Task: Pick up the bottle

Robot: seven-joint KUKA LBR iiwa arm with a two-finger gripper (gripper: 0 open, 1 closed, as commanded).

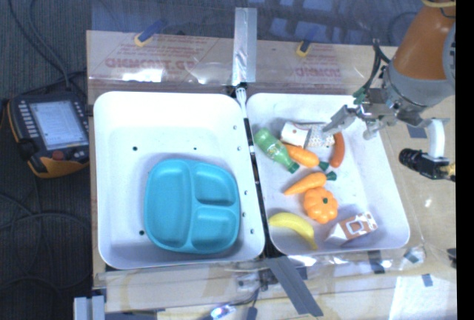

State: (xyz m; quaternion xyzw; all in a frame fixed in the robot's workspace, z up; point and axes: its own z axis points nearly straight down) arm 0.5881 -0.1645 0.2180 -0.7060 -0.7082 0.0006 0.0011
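My fingers (342,118) hang over the right bin's (392,196) far edge, near a white box (295,134); can't tell if they're spread or pressed together. Green bottle (272,149) lies flat by that bin's left wall, long axis diagonal, one end toward the far-left corner, other toward a carrot (303,156) it touches. Left bin (118,133) carries a blue divided plate (193,206).

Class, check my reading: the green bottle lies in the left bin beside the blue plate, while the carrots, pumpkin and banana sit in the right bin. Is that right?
Not quite. The camera view shows the green bottle in the right bin, against its left wall, with the carrots, pumpkin and banana. The blue plate sits alone in the left bin.
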